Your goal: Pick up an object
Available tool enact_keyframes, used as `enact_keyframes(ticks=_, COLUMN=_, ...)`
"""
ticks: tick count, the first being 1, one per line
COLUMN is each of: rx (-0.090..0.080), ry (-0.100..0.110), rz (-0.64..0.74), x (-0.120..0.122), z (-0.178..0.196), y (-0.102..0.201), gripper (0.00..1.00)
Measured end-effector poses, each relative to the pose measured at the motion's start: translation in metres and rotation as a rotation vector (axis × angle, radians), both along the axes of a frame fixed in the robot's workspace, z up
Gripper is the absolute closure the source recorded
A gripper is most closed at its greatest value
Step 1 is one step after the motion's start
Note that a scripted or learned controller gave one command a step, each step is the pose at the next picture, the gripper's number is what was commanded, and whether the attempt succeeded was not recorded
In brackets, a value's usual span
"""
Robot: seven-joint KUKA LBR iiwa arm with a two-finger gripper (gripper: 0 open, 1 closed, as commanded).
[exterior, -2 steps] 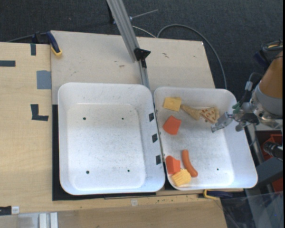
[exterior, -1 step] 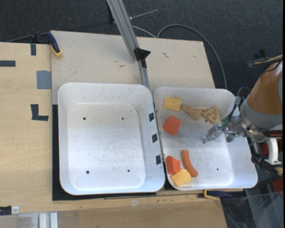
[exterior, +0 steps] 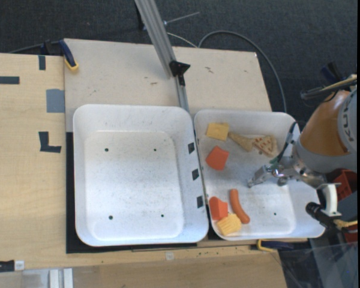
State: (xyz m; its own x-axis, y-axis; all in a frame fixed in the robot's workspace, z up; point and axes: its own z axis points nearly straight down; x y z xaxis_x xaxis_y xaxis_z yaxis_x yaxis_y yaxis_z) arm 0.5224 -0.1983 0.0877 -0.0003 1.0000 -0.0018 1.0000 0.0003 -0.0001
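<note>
Dark carpet surrounds a pale wooden bench (exterior: 24, 161) carrying two shallow white bins side by side: the left white bin (exterior: 84, 125) and the right white bin (exterior: 288, 221), which holds all the objects. At its far-left corner lies a yellow foam-like block (exterior: 217, 131), and just nearer than it sits an orange cube (exterior: 216, 158). A tan flat wooden-looking piece (exterior: 255, 143) lies along the far wall. Near the front-left corner an orange-red chunk (exterior: 218, 207) touches a small yellow wedge (exterior: 230, 224), with an orange carrot-shaped stick (exterior: 239, 206) just beside them. The grey arm with its orange band (exterior: 324, 131) reaches in from the right, and its metal two-finger gripper (exterior: 265, 176) hangs over bare floor right of the cube; whether its jaws are apart or together cannot be told at this size, and nothing visibly sits between them. The orange cube looks the likeliest target: probably light, fairly stiff, with flat opposite faces that should resist slipping, so pinching across two parallel sides seems best, whereas the thin carrot may roll away
</note>
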Motion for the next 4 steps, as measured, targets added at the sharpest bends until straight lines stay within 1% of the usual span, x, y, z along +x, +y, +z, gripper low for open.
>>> enact_keyframes(ticks=1, rx=0.001, ry=0.000, rz=0.001, x=0.000, z=0.012, y=0.001, gripper=1.00)
enact_keyframes(ticks=2, rx=0.001, ry=-0.003, rz=0.001, x=0.002, z=0.054, y=-0.001, gripper=1.00)
enact_keyframes(ticks=3, rx=-0.001, ry=-0.005, rz=0.001, x=0.005, z=0.117, y=-0.003, gripper=1.00)
enact_keyframes(ticks=4, rx=0.001, ry=0.000, rz=0.001, x=0.005, z=0.130, y=-0.003, gripper=1.00)
